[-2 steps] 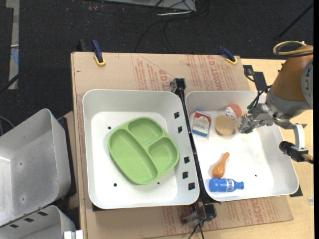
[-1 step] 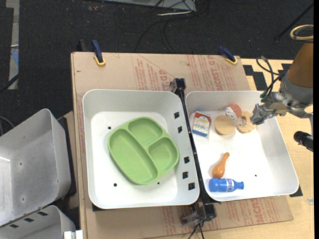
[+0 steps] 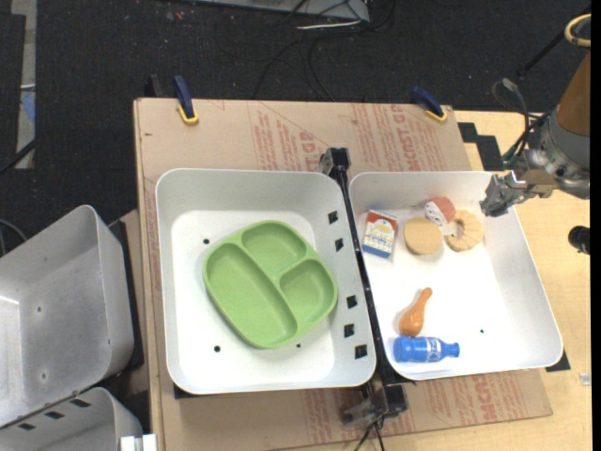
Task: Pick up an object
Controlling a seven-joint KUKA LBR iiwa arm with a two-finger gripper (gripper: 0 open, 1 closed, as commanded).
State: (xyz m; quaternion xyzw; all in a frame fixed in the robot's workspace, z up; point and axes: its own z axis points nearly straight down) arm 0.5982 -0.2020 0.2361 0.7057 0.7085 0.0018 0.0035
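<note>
In the right bin [image 3: 526,299] we see a scatter of small objects. Near its back wall lie a small carton [image 3: 379,232] with a red top and blue front, a tan round disc [image 3: 423,239] just beside it, a tan ring-shaped piece [image 3: 465,230] touching the disc's right side, and a small white and red piece [image 3: 438,210] behind them. Closer to the front lie an orange drumstick-shaped toy [image 3: 415,314] and, just in front of it, a blue bottle [image 3: 423,349] on its side with its cap pointing right.

The hand [image 3: 496,200] hangs over the bin's back right corner, just right of the ring-shaped piece and apart from it; nothing sits between its tips, and we cannot tell whether they are spread or pressed together. The grey arm [image 3: 568,148] reaches in from the right above it.

The left bin [image 3: 178,214] holds a green divided plate [image 3: 269,283] with three compartments, lying flat near the middle.

Both bins rest on a brown board [image 3: 282,134] over the counter, held at the back by two clamps, one yellow-tipped clamp [image 3: 185,102] at left and another clamp [image 3: 429,104] at right.
</note>
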